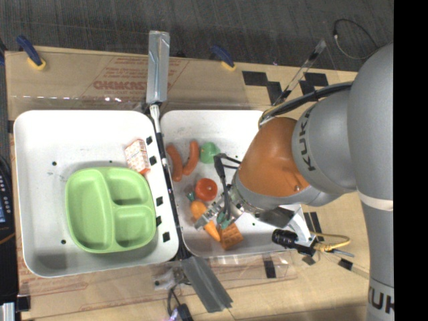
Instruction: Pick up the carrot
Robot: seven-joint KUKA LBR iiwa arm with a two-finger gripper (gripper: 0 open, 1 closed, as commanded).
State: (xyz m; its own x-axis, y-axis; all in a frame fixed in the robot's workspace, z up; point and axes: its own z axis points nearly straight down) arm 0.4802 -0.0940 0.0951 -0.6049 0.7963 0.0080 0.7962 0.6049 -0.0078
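Right bin [200, 122] under me now, toys bunched by its left wall; my gripper [217, 218] sits right over the carrot [212, 231], which pokes out just below, slanting toward the orange block [231, 237] — grip state, can't tell

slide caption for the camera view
KUKA arm's claw lowered over the carrot in the right bin.

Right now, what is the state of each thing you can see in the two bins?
green tray: flat in left bin, compartments bare.
small packet: lying by tray's corner.
two sausages: lying in right bin.
tomato: resting upright.
carrot: lying on bin floor.
hand: low over carrot.
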